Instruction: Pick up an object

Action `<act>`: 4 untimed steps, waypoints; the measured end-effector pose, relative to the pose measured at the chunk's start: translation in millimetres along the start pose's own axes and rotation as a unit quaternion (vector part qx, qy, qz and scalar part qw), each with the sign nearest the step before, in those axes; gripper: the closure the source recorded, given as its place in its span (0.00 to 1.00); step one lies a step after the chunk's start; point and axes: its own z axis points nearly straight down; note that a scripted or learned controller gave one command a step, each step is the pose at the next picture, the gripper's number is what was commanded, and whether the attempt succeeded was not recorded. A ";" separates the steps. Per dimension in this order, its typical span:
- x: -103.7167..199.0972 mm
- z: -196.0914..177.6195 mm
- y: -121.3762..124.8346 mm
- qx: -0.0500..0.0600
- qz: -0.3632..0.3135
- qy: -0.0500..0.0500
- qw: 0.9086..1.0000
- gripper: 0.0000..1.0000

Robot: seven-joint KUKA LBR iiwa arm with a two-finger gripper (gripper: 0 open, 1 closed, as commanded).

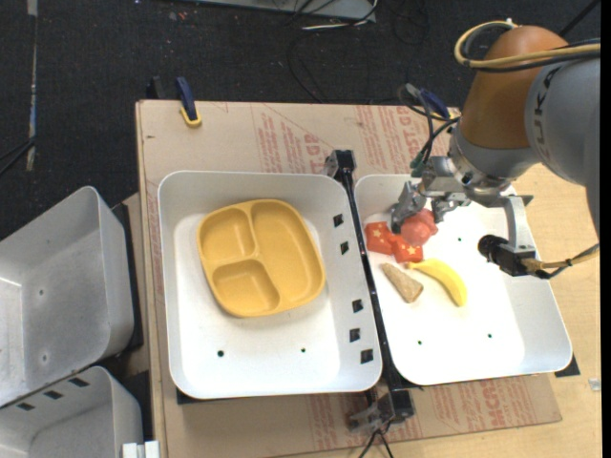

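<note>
In the right bin [496, 351], my gripper [420, 208] hangs low over a cluster of red pieces. One red piece [419, 227] sits right under the gripper tip and touches it. Another red piece [381, 239] lies just to its left, near the bin's left wall. A yellow banana [444, 280] lies a little in front of the red pieces. Beside the banana, on its left, rests a tan wedge [403, 282]. The arm comes in from the upper right and covers the bin's far right corner.
The left bin [191, 351] holds a yellow divided plate [258, 256]. A black divider strip [358, 256] runs between the two bins. The front half of the right bin is bare white floor. Grey tubs [48, 284] stand off the bench at left.
</note>
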 end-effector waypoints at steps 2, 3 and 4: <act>100.8 -3.1 -11.3 0.000 0.000 0.000 1.000 1.00; 156.8 -2.0 -16.4 -0.001 -0.001 0.000 1.000 1.00; 152.5 -2.2 -16.0 -0.001 0.003 -0.001 1.000 0.00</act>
